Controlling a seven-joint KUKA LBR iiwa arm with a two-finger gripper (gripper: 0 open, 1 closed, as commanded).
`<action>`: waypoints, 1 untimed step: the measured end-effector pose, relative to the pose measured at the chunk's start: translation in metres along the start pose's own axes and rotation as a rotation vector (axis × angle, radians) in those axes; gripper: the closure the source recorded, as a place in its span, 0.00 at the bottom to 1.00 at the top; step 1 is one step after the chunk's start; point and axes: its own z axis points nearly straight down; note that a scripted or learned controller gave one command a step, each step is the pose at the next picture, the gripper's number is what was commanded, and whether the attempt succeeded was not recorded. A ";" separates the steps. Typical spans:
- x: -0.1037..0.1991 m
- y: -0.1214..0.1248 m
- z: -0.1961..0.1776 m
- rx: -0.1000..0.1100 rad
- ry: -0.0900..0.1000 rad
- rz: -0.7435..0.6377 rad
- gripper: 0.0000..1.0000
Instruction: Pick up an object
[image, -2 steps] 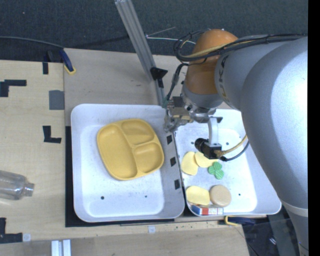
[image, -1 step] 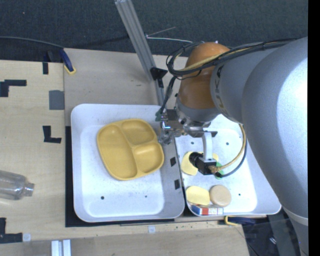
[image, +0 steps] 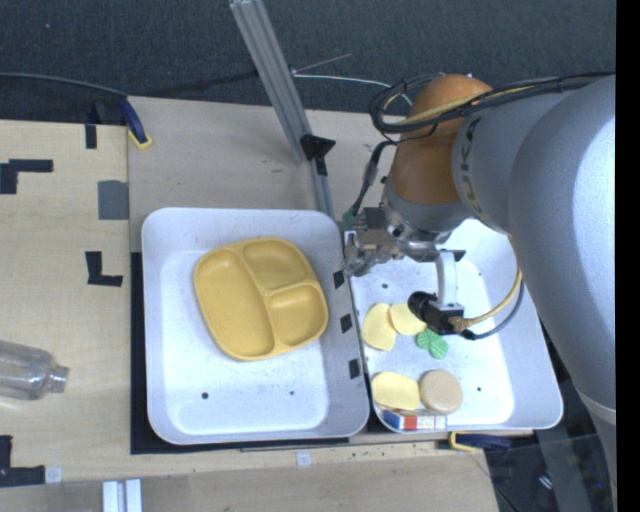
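On the wooden bench (image: 60, 200), yellow slices (image: 380, 326) lie right of the yellow plate (image: 262, 297), and the gripper (image: 358, 255) near that plate, holding something or not I cannot tell, may bump the bin wall (image: 361, 300) beside it.

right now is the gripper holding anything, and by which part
Cannot be told from this view. The gripper hangs by the left wall of the right bin, apart from the yellow pieces lying on the bin floor.

plate (image: 262, 297) in left bin (image: 250, 402) | biscuit (image: 440, 391) in right bin (image: 495, 400) | bottle (image: 25, 368) outside, left
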 end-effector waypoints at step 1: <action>0.008 -0.032 0.000 0.004 0.001 -0.002 1.00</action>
